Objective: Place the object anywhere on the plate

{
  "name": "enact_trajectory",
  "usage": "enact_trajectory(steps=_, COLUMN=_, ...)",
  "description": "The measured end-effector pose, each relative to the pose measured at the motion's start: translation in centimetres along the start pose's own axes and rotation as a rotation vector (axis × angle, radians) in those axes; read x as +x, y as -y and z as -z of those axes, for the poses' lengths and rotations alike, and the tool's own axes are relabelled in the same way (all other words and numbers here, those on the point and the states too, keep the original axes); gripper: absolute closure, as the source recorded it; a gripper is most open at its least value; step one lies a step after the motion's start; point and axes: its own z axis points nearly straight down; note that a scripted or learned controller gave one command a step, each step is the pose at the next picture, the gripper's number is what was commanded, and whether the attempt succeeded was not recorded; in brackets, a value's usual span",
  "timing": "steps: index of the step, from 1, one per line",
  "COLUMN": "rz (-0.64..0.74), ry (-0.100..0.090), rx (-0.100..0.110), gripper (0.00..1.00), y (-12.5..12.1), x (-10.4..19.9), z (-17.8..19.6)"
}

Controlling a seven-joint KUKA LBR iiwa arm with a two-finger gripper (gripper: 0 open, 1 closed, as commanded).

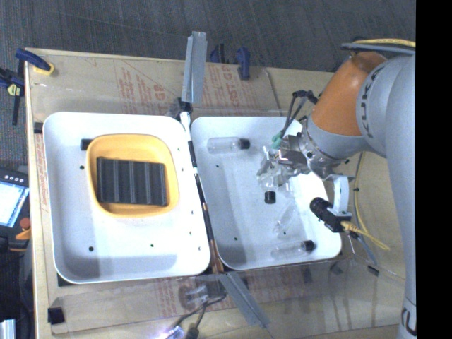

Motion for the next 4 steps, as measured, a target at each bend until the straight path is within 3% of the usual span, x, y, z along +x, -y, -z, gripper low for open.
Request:
enact_trajectory(steps=1, rz=0.138, ry=0.002, rx=-0.001, gripper=1.00, y=-4.4, x=6.3, z=3.4)
enact_trajectory(steps=2, rz=0.322, ry=0.003, rx=-0.002, gripper=1.00, y=-9.0, x=13.0, z=0.7)
enact_trajectory(steps=3, rz=0.569, ry=0.002, rx=0.001, gripper=1.00, y=-6.5, x=14.8, z=3.0)
enact_trajectory(steps=4, rz=0.824, ry=0.003, rx=0.001, gripper=1.00, y=-5.0, x=15.6, z=0.2)
